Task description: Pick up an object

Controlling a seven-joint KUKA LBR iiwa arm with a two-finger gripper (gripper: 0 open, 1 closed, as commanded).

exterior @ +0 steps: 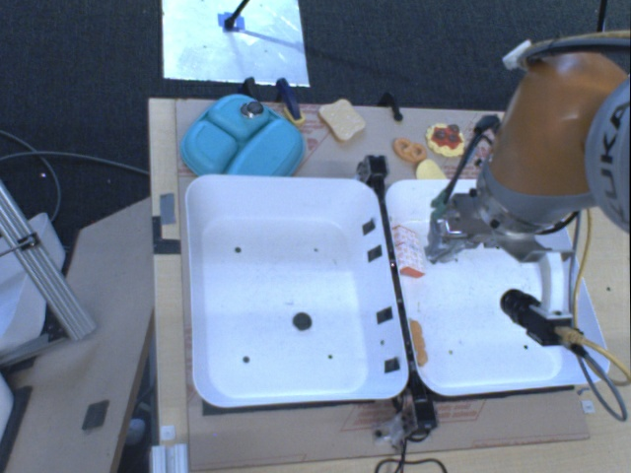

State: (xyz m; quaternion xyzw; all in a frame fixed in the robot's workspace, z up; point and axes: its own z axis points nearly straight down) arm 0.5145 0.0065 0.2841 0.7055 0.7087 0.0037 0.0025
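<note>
Two shallow white plastic bins sit side by side on the tabletop [168, 264], and the black divider strip [386, 254] where their rims meet serves as the landmark here. The left bin [212, 294] lies left of that strip and carries little but a small dark round spot [302, 320] near its floor's middle. The right bin [473, 363] lies right of the strip and holds the likely pickings, which explains why the arm is over it.

The grey arm with its orange band [562, 126] reaches in from the right and hangs over the right bin, its pincer [444, 239] lowered just right of the strip, near the bin's back half. Whether the pincer is released or clenched cannot be told from this slant, and nothing is seen between its tips.

Just beside the strip, and just left of the pincer, lies a small white-and-red wrapped packet [408, 249], probably the thing being aimed at (its closeness to the bin wall may make the approach awkward). Further toward the front, also hugging the strip, is a small orange-brown elongated piece [418, 341].

Behind the bins, well left of the strip's far end, rests a blue plastic divided dish [245, 138], with a tan toast-shaped toy [342, 119] closer to the strip; these look like spare props set aside, out of the working area.
</note>
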